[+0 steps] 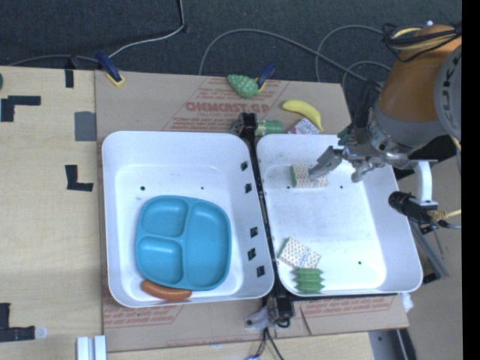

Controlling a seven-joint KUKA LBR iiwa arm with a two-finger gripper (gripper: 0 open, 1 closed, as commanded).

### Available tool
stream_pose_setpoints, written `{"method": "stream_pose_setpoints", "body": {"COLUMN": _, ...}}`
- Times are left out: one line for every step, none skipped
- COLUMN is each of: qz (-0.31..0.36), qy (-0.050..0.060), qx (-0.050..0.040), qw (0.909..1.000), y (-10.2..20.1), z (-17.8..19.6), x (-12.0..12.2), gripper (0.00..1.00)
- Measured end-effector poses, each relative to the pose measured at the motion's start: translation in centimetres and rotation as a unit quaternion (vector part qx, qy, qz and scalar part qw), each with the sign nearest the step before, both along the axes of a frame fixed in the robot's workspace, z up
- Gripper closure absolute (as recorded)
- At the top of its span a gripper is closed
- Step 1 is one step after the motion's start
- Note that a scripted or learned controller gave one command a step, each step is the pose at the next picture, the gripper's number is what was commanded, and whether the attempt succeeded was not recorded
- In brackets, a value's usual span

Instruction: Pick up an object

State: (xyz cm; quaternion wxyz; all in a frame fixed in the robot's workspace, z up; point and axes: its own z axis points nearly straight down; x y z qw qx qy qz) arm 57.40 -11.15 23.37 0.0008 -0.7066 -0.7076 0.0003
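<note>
Left bin, near edge: an orange sausage, long axis left-right, touching the front of a blue tray.

Right bin, near edge: a green ridged piece, long axis left-right, with a patterned packet just behind it, tilted.

Right bin, far part: a second patterned packet with a green end on its left, long axis left-right.

The gripper hovers just right of it, fingers spread wide, nothing between them.

Beyond the bins, on cardboard: a banana and a green toy.
</note>
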Motion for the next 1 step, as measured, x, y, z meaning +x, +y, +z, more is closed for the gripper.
{"method": "stream_pose_setpoints", "body": {"qz": 0.0, "qy": 0.002, "qx": -0.0001, "qw": 1.0, "y": 0.77, "z": -9.76, "x": 4.54, "gripper": 0.0}}
